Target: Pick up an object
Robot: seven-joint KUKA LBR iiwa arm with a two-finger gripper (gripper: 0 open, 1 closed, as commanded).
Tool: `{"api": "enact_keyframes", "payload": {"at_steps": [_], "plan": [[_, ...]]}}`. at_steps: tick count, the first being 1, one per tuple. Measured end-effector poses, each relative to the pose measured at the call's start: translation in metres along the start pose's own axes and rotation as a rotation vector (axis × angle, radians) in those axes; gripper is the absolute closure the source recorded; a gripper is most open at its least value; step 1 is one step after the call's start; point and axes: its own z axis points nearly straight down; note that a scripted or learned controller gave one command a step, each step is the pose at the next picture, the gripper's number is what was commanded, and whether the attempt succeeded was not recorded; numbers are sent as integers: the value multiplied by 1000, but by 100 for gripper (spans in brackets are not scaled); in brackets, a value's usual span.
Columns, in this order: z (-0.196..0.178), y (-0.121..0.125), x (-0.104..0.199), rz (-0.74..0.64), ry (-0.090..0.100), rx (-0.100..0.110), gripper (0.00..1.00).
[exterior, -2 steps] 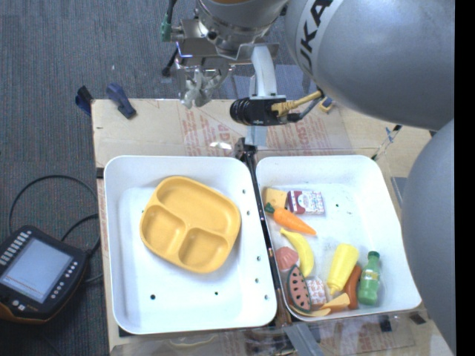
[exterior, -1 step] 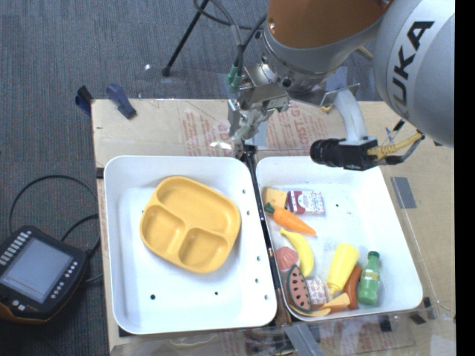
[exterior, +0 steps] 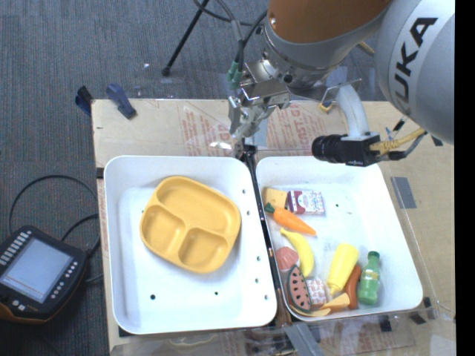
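From the overhead camera I see my gripper [exterior: 243, 128] hanging over the far edge of the bench, just above the seam where the two bins meet, with nothing between its fingers that I can make out; how far they are parted I cannot tell, since they are small and foreshortened under my wrist. The left bin [exterior: 126, 302] carries a yellow tray [exterior: 191, 223] with three compartments, lying flat. The right bin [exterior: 386, 221] has the things I could pick: a carrot [exterior: 291, 220] touching a small box [exterior: 306, 202] at the far left, a banana [exterior: 299, 249] just nearer, and a crowded near corner with a melon slice [exterior: 297, 289], a yellow bottle [exterior: 341, 266] and a green bottle [exterior: 369, 278] side by side. My worry is where I stand: if I drop straight down from here I judge I would meet the bin rims, not any object, and could jolt both bins. In the near cluster things touch, so my fingers might wedge between two and lift neither, or nudge one away. The carrot and banana are slim and likely to roll out of a shallow pinch. The tray looks too wide and flat to grip except by its rim, and it could slide.
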Motion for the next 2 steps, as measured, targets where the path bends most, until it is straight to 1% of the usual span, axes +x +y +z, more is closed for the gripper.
{"api": "enact_keyframes", "payload": {"at_steps": [1, 2], "plan": [[9, -41, 94, 144, 1, -1, 100], [20, -82, 9, 302, 0, -2, 100]]}}
